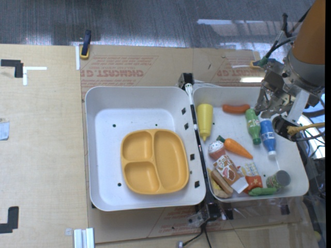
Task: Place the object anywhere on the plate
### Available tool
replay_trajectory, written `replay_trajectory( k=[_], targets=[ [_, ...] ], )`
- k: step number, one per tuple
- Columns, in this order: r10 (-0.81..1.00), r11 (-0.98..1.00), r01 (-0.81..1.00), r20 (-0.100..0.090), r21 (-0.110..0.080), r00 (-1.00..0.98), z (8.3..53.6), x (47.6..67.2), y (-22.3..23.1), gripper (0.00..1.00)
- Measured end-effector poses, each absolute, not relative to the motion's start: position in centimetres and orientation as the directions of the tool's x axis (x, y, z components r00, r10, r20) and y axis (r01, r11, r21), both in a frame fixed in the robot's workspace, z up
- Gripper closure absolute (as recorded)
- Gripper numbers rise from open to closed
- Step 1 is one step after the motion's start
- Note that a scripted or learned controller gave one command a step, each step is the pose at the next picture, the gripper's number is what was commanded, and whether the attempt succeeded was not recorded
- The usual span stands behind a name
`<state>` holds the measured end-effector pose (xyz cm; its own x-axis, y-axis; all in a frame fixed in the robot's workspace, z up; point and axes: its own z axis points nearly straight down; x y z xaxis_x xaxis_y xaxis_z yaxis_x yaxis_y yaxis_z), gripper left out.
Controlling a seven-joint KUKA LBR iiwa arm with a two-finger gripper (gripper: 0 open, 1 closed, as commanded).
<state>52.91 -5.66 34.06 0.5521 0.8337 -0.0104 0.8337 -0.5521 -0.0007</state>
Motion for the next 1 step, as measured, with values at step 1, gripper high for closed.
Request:
replay_trajectory(
  k=[1],
  targets=[
    [0.669, -0.743, 0.669, -0.005, -0.002, 0.743, 32.01, 50.72, 0.12, 1.00]
  ],
)
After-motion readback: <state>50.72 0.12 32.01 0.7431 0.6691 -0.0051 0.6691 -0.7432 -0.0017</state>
